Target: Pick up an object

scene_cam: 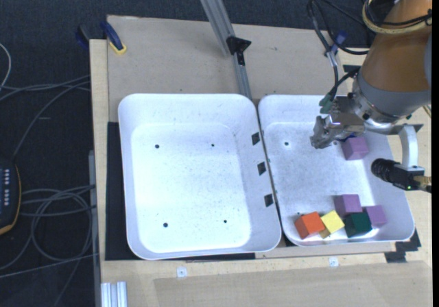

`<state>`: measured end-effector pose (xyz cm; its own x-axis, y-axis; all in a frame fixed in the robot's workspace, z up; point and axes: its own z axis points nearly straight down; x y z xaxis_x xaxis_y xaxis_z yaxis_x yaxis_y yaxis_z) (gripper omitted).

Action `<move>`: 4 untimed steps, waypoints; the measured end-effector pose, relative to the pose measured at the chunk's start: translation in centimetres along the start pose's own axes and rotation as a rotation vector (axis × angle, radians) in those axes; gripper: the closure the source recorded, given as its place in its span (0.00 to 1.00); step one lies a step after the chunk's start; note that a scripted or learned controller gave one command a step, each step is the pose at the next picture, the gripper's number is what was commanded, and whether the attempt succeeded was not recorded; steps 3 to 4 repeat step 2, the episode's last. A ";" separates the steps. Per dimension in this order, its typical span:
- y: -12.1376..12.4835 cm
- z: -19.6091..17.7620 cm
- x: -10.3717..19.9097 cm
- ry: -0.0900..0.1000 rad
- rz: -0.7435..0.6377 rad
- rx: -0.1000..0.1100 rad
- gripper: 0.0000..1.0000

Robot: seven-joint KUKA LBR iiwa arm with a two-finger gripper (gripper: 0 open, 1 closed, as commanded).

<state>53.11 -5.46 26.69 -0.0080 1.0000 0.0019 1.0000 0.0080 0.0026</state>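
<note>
**Mia:** What is on the left?

**Sam:** The left bin. It is white with small dark dots.

**Mia:** And next to it?

**Sam:** The right bin. The gripper hangs over its top part. I cannot tell if the claw is wide or closed. A purple block sits just beside it.

**Mia:** More blocks?

**Sam:** Yes, near the bottom edge. An orange block, a yellow block, a green block, and two more purple ones, all close together.

Robotics lab: plywood bench w/ white bins, loose cables, carpet floor.
</note>
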 end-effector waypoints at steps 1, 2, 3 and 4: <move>2.2 -0.3 4.9 0.000 0.001 0.000 1.00; 4.5 1.8 9.9 -0.001 0.002 0.001 1.00; 4.5 1.8 9.9 -0.001 0.002 0.001 1.00; 4.5 1.8 9.9 -0.001 0.002 0.001 1.00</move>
